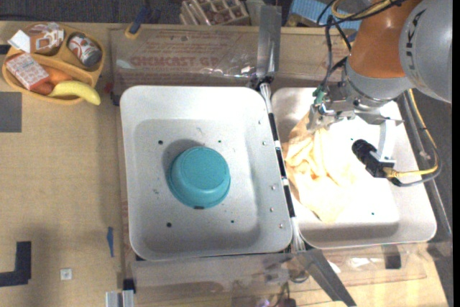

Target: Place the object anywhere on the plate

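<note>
A teal plate or bowl, upside down by the look of it, sits in the middle of the left bin. A crumpled pale yellow cloth lies in the left half of the right bin. My gripper reaches down at the cloth's upper edge, near the bin's far left corner. The wrist and cloth folds cover its fingertips, so whether the cloth is between them cannot be made out.
An orange tray with toy food and a banana stands at the far left on the bench. A cardboard strip runs behind the left bin. A black cable plug hangs over the right bin.
</note>
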Robot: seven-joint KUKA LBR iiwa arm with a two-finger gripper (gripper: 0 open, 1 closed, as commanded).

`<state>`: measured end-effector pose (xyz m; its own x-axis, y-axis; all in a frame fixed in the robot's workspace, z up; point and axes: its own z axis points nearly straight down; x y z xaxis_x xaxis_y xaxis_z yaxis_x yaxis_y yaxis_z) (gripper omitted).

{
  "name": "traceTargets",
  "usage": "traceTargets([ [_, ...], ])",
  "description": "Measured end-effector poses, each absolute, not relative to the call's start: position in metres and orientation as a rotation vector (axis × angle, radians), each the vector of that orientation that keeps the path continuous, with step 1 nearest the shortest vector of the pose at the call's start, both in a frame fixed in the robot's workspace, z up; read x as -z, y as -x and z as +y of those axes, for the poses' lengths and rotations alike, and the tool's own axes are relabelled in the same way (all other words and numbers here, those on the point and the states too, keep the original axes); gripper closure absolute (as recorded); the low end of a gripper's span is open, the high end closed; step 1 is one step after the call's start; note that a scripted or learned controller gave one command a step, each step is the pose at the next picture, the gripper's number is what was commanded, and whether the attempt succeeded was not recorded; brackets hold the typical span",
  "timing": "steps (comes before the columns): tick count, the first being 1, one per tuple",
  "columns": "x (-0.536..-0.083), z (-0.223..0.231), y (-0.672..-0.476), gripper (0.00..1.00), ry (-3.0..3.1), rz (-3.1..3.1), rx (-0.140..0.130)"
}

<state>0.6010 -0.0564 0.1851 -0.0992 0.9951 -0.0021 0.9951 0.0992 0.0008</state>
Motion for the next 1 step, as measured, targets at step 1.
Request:
traceTargets([
  [1,-0.2248,-0.0571,-0.6018,1.00,-2.106,2.327,-0.001],
])
